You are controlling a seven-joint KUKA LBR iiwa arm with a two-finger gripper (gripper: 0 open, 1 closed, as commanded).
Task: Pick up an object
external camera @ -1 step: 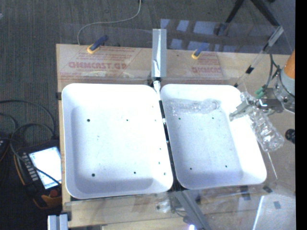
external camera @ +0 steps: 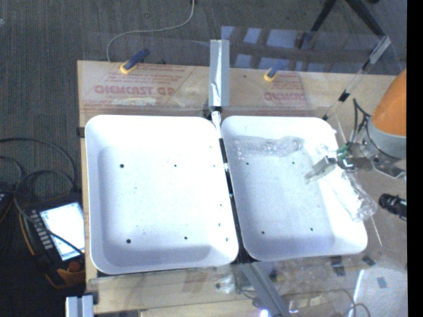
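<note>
A clear, crinkled plastic item [external camera: 269,147] lies near the back of the right bin [external camera: 291,240]. A second transparent piece [external camera: 359,203] rests against that bin's right wall. My gripper [external camera: 324,166] reaches in over the bin's right side, low and tilted, roughly between the two clear pieces and a little right of the first. The grey arm with its orange band [external camera: 395,107] comes in from the right edge. I see nothing between the gripper's tips that I can make out.
The left bin [external camera: 106,177] sits beside the right one, parted by a narrow divider [external camera: 226,170]. Two yellow and blue clamps [external camera: 133,61] [external camera: 274,71] hold the board at the back. Cables and a tablet [external camera: 59,226] lie on the floor at left.
</note>
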